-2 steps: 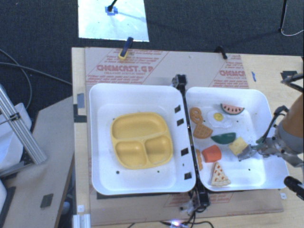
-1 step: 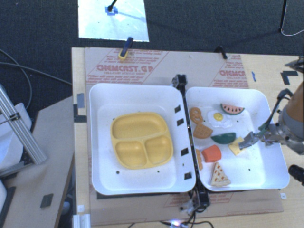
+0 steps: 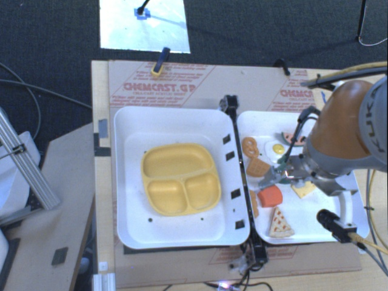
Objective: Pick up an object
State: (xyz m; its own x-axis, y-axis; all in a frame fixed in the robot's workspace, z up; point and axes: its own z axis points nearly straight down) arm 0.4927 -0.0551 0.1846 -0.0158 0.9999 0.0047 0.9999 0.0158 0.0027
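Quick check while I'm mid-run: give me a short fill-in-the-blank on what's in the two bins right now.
1. The yellow divided tray lies in the ____ bin.
2. The toy pizza slice lies in the ____ bin.
3. The block just above the pizza slice is ____ in colour.
4. The yellow tray has ____ compartments.

Missing words: left; right; red; three

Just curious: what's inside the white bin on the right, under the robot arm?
The right bin holds toy food: pretzel, fried egg, red block, pizza slice. The arm covers whatever lies beneath it.
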